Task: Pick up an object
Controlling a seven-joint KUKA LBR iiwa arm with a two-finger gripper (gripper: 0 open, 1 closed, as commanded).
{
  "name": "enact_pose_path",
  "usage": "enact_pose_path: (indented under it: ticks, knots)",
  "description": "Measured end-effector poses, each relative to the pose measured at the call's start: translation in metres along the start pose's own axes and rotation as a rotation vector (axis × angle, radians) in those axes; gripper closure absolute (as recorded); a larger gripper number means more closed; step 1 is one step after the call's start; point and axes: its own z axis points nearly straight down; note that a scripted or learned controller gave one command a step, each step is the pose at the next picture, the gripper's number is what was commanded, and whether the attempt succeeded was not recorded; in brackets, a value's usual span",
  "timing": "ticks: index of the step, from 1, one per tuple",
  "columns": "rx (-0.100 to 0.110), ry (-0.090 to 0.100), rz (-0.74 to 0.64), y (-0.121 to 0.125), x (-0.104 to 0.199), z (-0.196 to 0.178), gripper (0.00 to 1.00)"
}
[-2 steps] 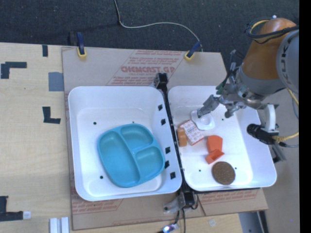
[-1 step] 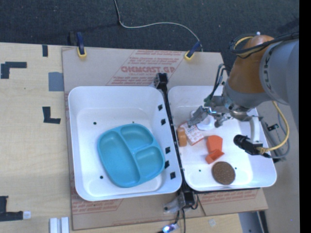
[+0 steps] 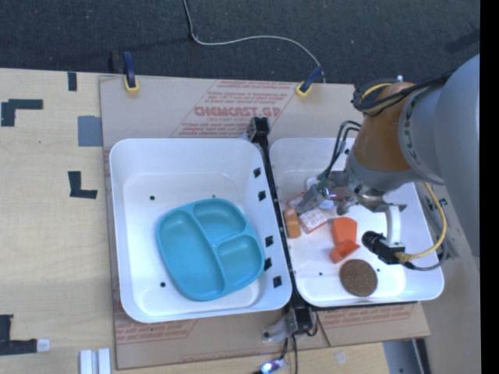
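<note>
Far left of the fingers, a blue divided plate (image 3: 210,248) lies in the left bin (image 3: 125,170). Nearer, an orange cylinder (image 3: 292,224) and a white-and-red packet (image 3: 313,220) sit just below the gripper (image 3: 318,197), whose opening I cannot tell. Right of them lie orange blocks (image 3: 343,238) and a brown disc (image 3: 359,277). Best to descend squarely over the packet, clear of the cylinder.

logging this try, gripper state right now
gripper: low in the right bin, over the small items near the divider; open or shut cannot be told.
</note>
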Motion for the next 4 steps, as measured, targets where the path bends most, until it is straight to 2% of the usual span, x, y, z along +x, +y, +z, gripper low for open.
enact_pose_path:
  ticks: [1,2,3,4]
  knots:
    - [-0.005,0.002,-0.001,0.005,-0.01,0.013,0.0]
    - [-0.008,0.009,-0.008,0.006,-0.003,0.004,1.0]
    - [0.01,0.017,-0.009,0.01,-0.005,-0.038,1.0]
    - [0.008,0.018,-0.011,0.014,0.005,-0.089,1.0]
